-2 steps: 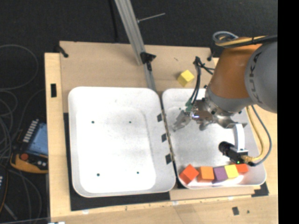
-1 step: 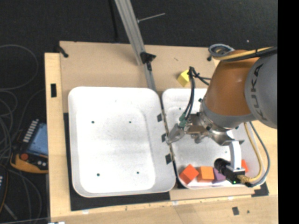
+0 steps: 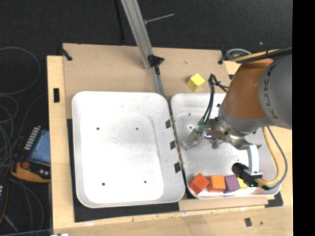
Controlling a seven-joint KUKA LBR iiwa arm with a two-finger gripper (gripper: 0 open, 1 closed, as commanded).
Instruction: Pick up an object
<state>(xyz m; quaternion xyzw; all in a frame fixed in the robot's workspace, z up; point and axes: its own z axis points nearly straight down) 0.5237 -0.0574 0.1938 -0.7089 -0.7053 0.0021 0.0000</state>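
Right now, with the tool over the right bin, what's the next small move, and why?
Probably shift the tool toward the bin's near edge. It hovers over bare floor in the right bin, while the red block, orange block and purple block sit in a row against the bin's near wall. The yellow block lies outside on the bench.

Tool [image 3: 197, 137] tips perhaps blurred, arm-shadowed

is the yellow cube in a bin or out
Out. The yellow cube sits on the tan bench board, just beyond the far rim of the right bin.
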